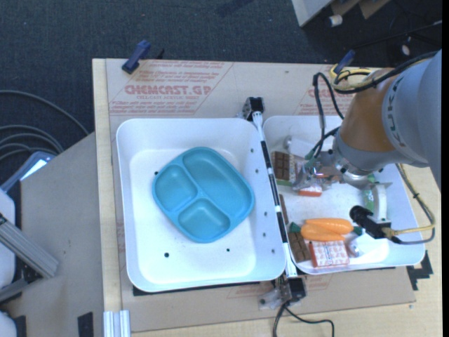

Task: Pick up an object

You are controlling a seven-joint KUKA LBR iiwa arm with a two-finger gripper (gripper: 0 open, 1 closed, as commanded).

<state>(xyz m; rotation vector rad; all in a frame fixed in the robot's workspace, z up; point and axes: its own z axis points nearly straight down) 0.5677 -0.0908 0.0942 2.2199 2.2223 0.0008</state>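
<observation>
carrot [327,227] crowded, blue tray [203,194] well apart

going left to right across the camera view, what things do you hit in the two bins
left white bin → blue three-compartment plastic plate → brown chocolate-bar-like block → orange toy carrot → grey arm with its orange band
</observation>
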